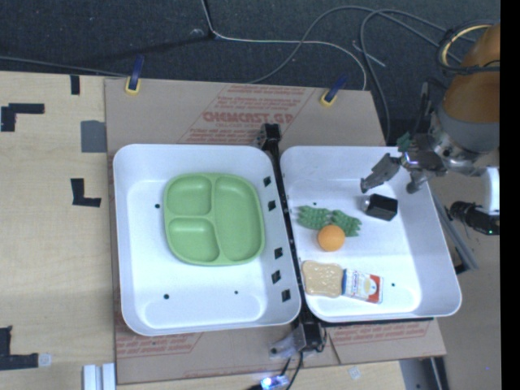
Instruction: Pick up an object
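My gripper (396,175) hangs over the upper right part of the right bin (422,299), open, its two fingers spread wide with nothing between them. A small black block (381,207) lies just below and slightly left of the fingers. Further left in the same bin are a green leafy toy (327,217) and an orange ball (331,238) touching it. A packet with a tan and a red end (342,282) lies near the bin's front.
The left bin (134,242) holds a green divided plate (214,218). A black divider runs between the bins. Cables trail across the dark floor behind the bench. The arm's grey and orange wrist (471,96) stands at the right edge.
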Robot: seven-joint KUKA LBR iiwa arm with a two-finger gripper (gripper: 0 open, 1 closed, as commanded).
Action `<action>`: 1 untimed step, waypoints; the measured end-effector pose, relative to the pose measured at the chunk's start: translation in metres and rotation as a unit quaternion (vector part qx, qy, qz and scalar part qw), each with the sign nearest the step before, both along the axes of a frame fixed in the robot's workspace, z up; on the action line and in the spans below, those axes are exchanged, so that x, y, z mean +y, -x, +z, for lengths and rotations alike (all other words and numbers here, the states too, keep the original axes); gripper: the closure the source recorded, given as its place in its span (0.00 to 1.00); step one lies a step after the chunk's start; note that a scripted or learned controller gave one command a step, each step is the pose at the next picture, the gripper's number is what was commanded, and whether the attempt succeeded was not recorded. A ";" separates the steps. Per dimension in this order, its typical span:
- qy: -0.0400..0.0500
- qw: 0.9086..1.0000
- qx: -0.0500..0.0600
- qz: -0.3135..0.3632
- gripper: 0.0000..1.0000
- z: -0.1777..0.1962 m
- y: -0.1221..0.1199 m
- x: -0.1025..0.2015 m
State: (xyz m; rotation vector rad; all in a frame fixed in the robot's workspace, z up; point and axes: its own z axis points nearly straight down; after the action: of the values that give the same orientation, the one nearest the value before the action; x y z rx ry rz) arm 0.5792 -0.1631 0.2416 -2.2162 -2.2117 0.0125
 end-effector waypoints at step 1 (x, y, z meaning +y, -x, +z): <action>0.001 1.000 -0.006 0.002 0.00 0.007 -0.002 0.000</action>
State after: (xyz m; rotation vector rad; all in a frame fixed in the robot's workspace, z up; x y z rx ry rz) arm 0.5817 -0.1628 0.2483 -2.2197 -2.2222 0.0018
